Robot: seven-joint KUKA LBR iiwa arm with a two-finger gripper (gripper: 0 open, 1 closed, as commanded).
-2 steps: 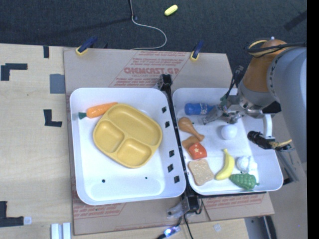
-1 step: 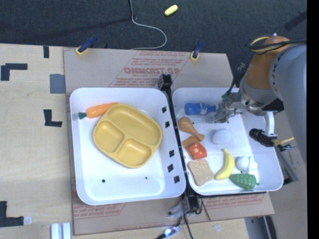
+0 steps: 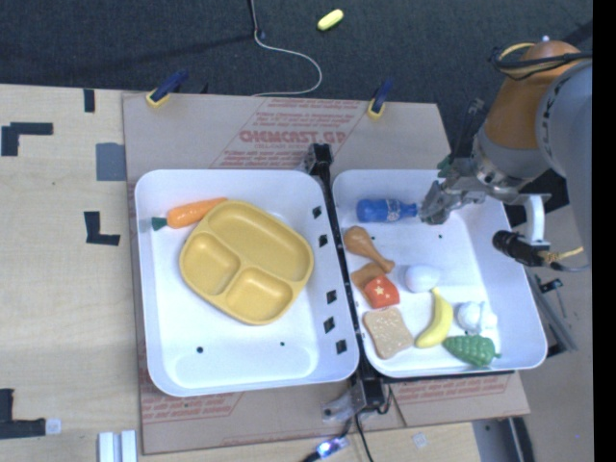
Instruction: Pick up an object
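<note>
The right bin (image 3: 500, 258) holds several toy foods: a blue bottle (image 3: 382, 210) lying at the back, a chicken drumstick (image 3: 368, 246), a red strawberry-like piece (image 3: 381, 292), a white egg (image 3: 421, 278), a banana (image 3: 438, 321), a slice of toast (image 3: 388, 333), a green leafy piece (image 3: 471, 349) and a small white item (image 3: 469, 314). My gripper (image 3: 435, 208) hangs at the back of this bin, just right of the blue bottle's cap end, pointing down. Nothing shows between its fingers.
The left bin (image 3: 154, 287) holds a yellow compartment tray (image 3: 246, 260) and a carrot (image 3: 192, 214) at its back left. A divider wall (image 3: 332, 258) runs between the bins. A yellow object (image 3: 330, 19) lies on the dark floor beyond the bench.
</note>
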